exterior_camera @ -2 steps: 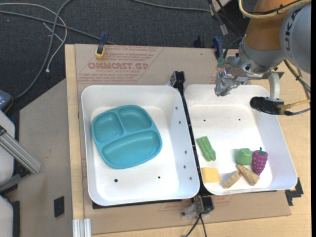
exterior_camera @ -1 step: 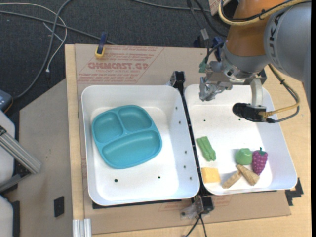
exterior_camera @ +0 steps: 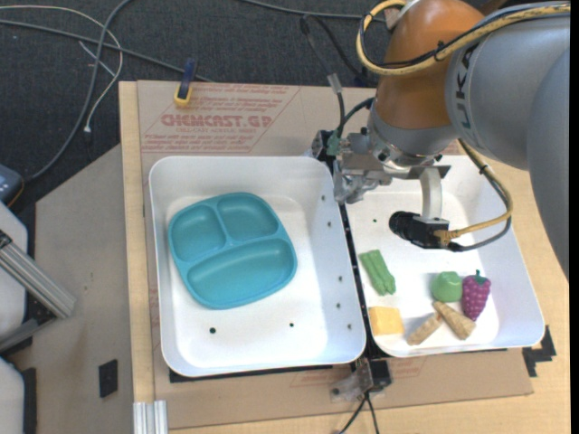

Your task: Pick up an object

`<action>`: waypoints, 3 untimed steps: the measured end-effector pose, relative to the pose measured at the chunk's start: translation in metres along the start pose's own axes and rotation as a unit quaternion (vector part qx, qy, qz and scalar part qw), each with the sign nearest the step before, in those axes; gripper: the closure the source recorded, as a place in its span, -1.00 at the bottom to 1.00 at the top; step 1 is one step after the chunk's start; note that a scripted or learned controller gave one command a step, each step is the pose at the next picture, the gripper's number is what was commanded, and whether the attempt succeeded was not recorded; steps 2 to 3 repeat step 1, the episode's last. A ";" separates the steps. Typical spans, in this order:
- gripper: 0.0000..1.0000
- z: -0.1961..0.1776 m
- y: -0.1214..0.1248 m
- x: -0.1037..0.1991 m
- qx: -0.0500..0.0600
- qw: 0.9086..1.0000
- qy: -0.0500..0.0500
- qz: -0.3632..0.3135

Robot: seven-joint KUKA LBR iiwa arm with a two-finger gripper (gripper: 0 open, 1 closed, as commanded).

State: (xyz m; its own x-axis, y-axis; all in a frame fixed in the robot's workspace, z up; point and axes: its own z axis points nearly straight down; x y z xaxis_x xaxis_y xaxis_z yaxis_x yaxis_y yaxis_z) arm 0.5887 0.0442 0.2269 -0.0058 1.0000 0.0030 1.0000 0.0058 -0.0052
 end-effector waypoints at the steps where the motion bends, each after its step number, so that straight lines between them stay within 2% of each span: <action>1: 1.00 -0.001 -0.024 0.036 0.000 1.000 0.000 0.001; 3: 1.00 -0.001 -0.024 0.036 0.000 1.000 0.000 0.001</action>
